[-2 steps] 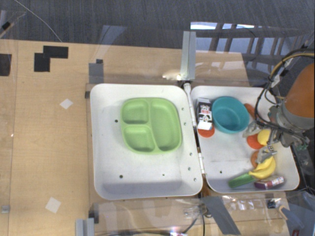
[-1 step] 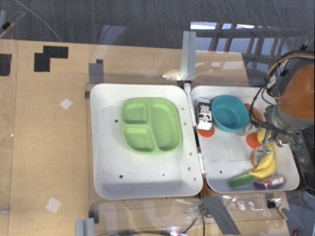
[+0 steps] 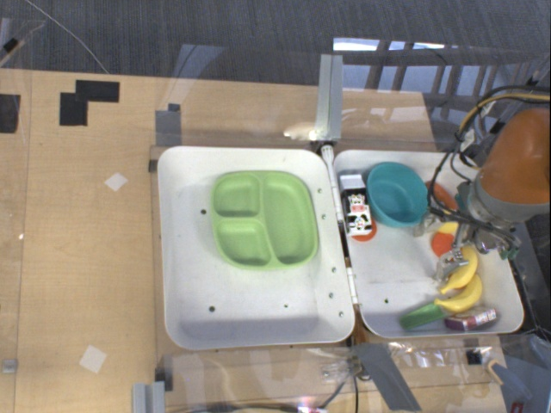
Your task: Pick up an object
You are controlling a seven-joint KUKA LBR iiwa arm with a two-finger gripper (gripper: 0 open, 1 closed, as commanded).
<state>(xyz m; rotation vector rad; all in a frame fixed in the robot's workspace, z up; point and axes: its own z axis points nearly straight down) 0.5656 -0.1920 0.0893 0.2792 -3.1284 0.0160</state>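
My arm (image 3: pixel 516 166): I am reaching in from the right side and pointing down.
My orange band (image 3: pixel 519 153): it is sitting high up, just above my wrist.
My wrist (image 3: pixel 492 205): the grey part is hanging under the orange band and tipping a little to the left.
My cables (image 3: pixel 472 127): they are looping up and over beside my arm.
My claw (image 3: pixel 456 261): it is hanging low, at the end of my wrist. I am not showing clearly how my claw is set.

arm (image 3: pixel 515 166) cut off right, tool (image 3: pixel 455 261) fingers unclear
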